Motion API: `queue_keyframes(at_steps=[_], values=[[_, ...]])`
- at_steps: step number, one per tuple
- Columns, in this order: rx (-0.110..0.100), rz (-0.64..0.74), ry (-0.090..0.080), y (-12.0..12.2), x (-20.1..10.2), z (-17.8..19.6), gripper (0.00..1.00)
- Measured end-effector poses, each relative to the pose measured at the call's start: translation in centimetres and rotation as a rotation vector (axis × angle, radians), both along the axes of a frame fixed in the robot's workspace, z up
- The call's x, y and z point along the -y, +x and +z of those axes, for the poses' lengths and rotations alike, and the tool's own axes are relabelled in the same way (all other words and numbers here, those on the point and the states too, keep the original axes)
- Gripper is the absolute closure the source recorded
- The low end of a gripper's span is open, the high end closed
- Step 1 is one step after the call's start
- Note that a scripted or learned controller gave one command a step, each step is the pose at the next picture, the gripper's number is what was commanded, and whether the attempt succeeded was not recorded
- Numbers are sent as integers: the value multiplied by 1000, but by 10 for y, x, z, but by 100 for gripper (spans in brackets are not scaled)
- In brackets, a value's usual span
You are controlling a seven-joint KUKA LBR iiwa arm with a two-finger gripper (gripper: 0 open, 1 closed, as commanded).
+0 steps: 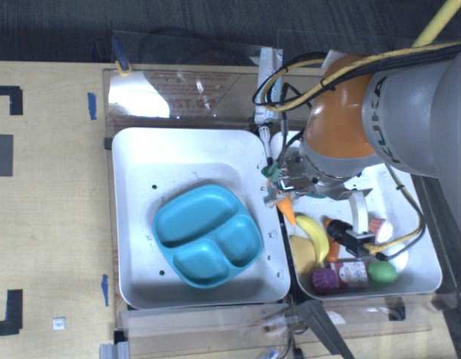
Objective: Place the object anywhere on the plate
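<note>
While the grey arm's two-finger gripper (281, 189), its grasp state impossible to tell, hangs over the right white bin (425, 271) just above the small orange carrot (287, 209), the blue three-compartment plastic plate (208, 234) lies to its left in the neighbouring bin (133, 200).

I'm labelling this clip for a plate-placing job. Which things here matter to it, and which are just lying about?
Part of the job:
- blue plate, in the left bin
- gripper, over the bins' shared edge

Just lying about, in the right bin:
- banana
- carrot
- green ball
- small bottle
</note>
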State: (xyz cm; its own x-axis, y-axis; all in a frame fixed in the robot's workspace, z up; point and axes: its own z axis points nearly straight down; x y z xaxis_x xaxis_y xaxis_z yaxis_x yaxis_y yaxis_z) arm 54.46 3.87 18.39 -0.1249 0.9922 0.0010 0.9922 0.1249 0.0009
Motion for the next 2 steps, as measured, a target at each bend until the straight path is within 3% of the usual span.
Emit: queue_keyframes(at_steps=[1,2], values=[[-5,411,0,-66,-35,0,100],[-4,409,0,-66,-35,0,0]])
